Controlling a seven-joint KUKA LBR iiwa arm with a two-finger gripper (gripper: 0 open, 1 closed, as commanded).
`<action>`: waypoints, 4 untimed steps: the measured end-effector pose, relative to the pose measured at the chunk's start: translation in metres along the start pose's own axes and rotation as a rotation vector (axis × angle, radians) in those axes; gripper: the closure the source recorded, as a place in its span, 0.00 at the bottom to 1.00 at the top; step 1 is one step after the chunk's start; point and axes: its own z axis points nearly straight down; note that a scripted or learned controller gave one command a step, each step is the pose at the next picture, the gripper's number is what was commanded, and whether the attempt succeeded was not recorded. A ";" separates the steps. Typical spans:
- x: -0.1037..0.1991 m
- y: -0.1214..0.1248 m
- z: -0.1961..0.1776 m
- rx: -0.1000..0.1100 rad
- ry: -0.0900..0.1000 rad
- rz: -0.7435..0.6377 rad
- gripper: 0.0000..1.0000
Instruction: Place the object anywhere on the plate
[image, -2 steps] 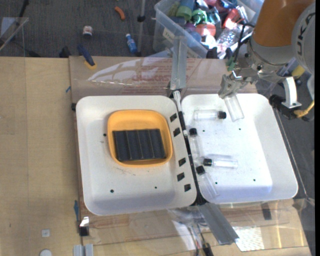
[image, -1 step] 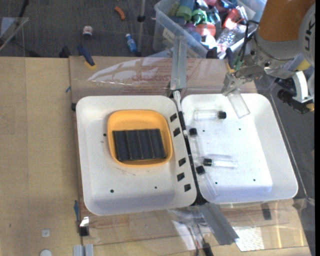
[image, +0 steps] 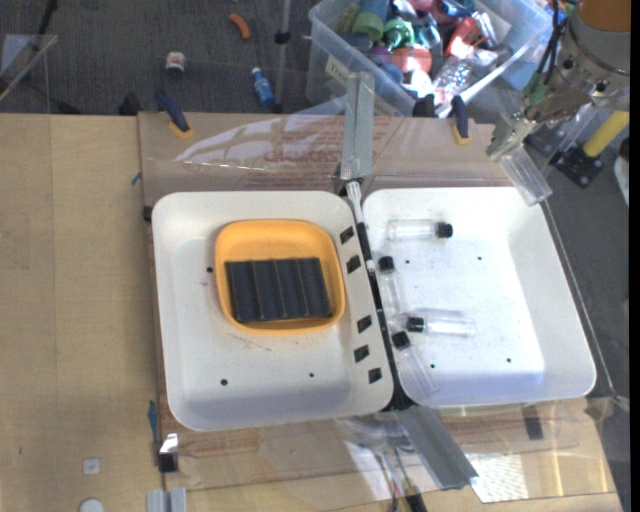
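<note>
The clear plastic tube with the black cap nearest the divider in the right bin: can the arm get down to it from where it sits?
Probably yes. The clear plastic tube with the black cap lies flat on the white right bin with open floor around it, and the gripper sits beyond the bin's far corner with nothing between.

Arm (image: 600, 40) cut off by the top right corner. Hand (image: 512, 135) too blurred to judge. Toy tub (image: 430, 45), left of it, cropped by the top edge.

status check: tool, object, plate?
Tool up past right bin's far corner, nothing seen in it. Dark ridged block lying flat on orange plate, left bin. Clear vials loose in right bin.
</note>
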 end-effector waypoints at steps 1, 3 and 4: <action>-0.093 -0.039 -0.073 0.001 -0.002 -0.090 1.00; -0.117 -0.049 -0.072 0.001 -0.002 -0.272 1.00; -0.117 -0.049 -0.072 0.001 0.001 -0.578 1.00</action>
